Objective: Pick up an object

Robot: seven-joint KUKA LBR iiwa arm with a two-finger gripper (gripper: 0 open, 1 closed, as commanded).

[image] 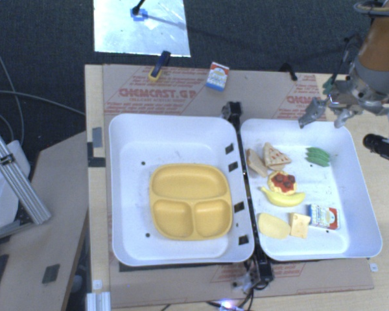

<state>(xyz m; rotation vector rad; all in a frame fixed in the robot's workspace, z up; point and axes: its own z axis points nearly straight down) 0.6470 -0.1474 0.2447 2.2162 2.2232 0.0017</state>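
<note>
Yellow plastic marks the divided tray (190, 201) filling the left bin (126, 135). The toy foods cluster in the right bin (356, 173), a banana (282, 197) central and green pods (318, 155) at two o'clock with bare floor around them. The gripper (326, 114) hangs above that bin's twelve o'clock rim, fingers apart and holding nothing, probably poised to descend; the pods look the freest target.

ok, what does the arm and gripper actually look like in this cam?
The arm comes in at the right edge: a rounded orange-brown band over a grey wrist section. Below that hangs the gripper, pale grey metal with two short fingers. A thin dark cable runs alongside the wrist. No markings legible.
</note>
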